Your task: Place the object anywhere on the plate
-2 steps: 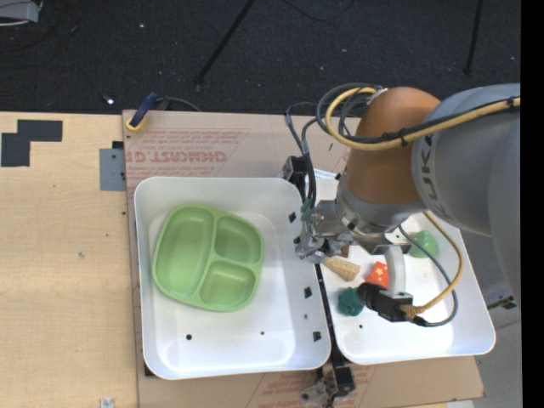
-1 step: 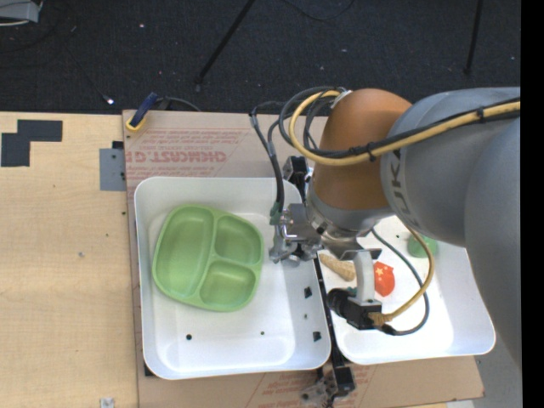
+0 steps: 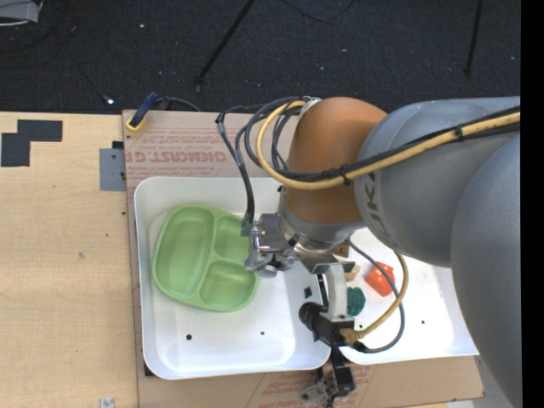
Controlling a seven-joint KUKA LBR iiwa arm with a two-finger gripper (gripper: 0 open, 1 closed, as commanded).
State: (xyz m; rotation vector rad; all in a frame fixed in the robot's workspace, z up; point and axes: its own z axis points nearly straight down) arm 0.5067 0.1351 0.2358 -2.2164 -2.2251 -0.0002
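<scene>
Grey arm [image 3: 442, 185] with its orange band covers most of the right bin [image 3: 442, 330], hiding the pincer. Beneath it, orange [image 3: 380, 279] and green [image 3: 354, 300] objects peek out, half hidden. Left bin [image 3: 212, 347] holds the green divided plate [image 3: 204, 257].

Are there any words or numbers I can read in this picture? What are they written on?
"CHEMCAST GP", in red letters seen upside down, on the brown paper sheet behind the left bin.
More red print on the same kind of brown paper at the bench's front edge: too cut off and blurred to read.
No words or numbers show on the green plate or the arm.
</scene>
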